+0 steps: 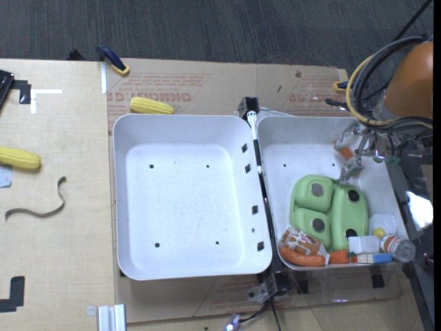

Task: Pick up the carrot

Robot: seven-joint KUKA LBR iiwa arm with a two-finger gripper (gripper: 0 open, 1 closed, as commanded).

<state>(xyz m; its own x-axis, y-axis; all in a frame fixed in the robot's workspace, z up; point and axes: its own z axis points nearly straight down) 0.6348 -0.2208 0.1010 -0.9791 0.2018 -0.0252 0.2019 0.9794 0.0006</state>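
Here the gripper (349, 158) is hovering at the frame's right, over the right bin (289, 140); I cannot tell its state. The carrot (301, 257) is lying at lower right.

You see grey KUKA arm with orange band (411, 81) entering from right edge, black-and-yellow cables looped over wrist. Metal two-finger gripper (349, 163) hangs low above right bin's far right part, pointing down-left. Finger spacing unreadable.

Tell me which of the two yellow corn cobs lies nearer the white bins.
The yellow corn cob on the brown cardboard just above the left white bin; the other yellow cob lies far left on the pale bench.
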